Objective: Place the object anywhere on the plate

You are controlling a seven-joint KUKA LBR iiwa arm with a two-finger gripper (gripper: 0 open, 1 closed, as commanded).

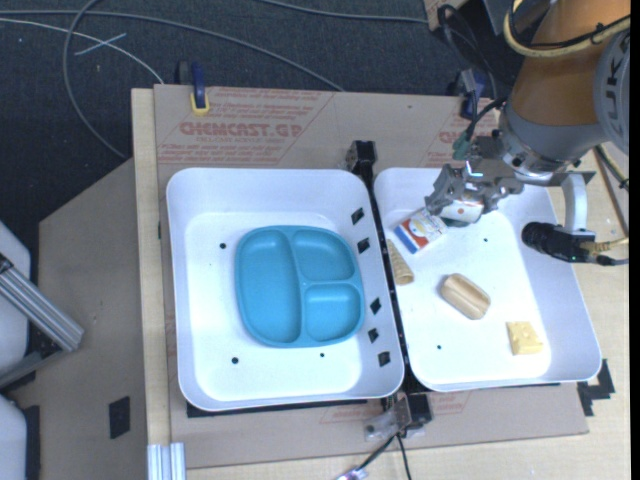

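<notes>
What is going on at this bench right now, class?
A grey robot arm with an orange band reaches in from the right, its gripper low over the right bin, close to a small red, white and blue carton. A bread roll, a yellow cheese-like piece and a tan item by the divider also lie in that bin. The blue divided plate sits in the left bin with nothing placed on it yet.

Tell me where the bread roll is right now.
The bread roll lies in the right bin, near its middle, with the yellow block to its lower right and the small carton up to its left.
</notes>
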